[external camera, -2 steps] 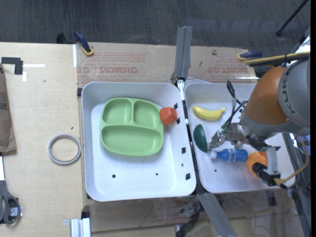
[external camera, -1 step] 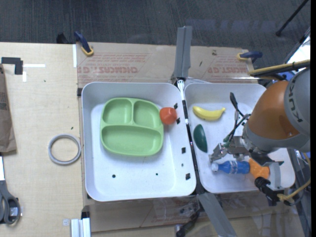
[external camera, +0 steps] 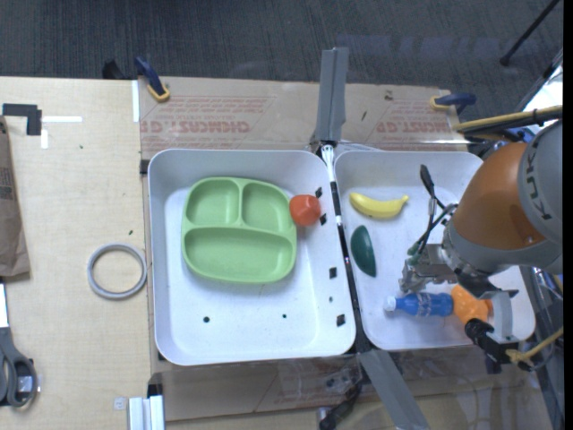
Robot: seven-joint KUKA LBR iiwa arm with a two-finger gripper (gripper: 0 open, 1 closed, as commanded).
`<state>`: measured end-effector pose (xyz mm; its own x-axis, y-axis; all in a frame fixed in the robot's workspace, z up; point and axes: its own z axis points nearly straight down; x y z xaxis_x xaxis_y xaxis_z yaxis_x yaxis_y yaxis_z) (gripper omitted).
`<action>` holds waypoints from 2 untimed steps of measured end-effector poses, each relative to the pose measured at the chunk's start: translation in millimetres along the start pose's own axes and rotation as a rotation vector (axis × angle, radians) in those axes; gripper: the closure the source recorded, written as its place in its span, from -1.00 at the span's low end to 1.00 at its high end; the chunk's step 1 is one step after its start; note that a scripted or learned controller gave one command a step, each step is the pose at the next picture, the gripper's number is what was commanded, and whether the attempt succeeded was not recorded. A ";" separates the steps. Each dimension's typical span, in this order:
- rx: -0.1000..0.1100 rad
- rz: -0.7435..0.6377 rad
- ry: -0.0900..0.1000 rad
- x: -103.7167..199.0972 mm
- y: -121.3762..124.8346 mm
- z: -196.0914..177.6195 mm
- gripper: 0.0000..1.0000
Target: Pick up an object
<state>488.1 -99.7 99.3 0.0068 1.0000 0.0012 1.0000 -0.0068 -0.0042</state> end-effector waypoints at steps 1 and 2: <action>0.000 0.000 0.000 0.0 0.0 0.0 -1.00; -0.001 -0.003 -0.001 6.6 -11.2 8.6 -1.00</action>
<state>476.9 -93.0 90.8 0.0034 1.0000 0.0006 1.0000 -0.0034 -0.0028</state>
